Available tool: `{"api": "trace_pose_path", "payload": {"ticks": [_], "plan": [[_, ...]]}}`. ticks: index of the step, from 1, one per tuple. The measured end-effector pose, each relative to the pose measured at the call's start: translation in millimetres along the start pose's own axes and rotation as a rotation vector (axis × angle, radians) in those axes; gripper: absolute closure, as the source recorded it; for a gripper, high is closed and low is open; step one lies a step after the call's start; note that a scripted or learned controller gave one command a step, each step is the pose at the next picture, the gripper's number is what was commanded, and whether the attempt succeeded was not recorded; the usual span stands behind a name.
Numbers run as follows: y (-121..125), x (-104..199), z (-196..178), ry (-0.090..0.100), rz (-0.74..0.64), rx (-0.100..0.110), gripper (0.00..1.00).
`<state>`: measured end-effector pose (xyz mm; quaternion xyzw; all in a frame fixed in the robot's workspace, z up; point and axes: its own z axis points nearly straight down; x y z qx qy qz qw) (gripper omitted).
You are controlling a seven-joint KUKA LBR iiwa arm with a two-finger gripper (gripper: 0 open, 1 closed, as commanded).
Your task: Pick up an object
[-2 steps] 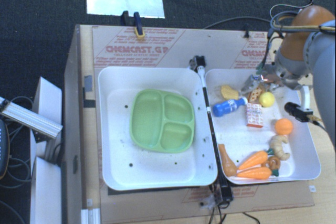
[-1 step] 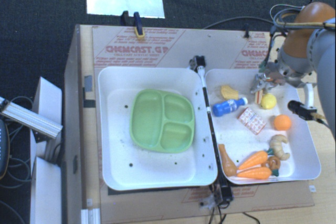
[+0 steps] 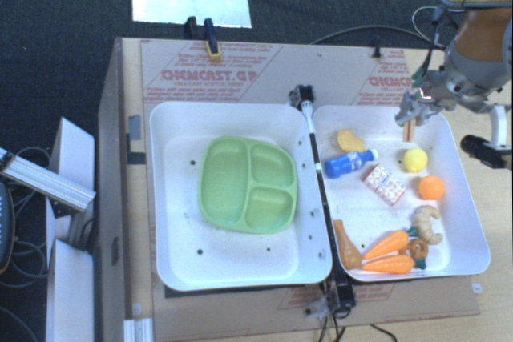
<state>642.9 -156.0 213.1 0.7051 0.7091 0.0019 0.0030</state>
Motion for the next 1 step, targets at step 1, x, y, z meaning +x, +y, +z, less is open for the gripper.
{"api": "trace_pose_path", "payload": {"ticks": [1], "plan": [[24.1, 75.1, 5.6, 0.002, 0.0, 0.004, 1.0]]}}
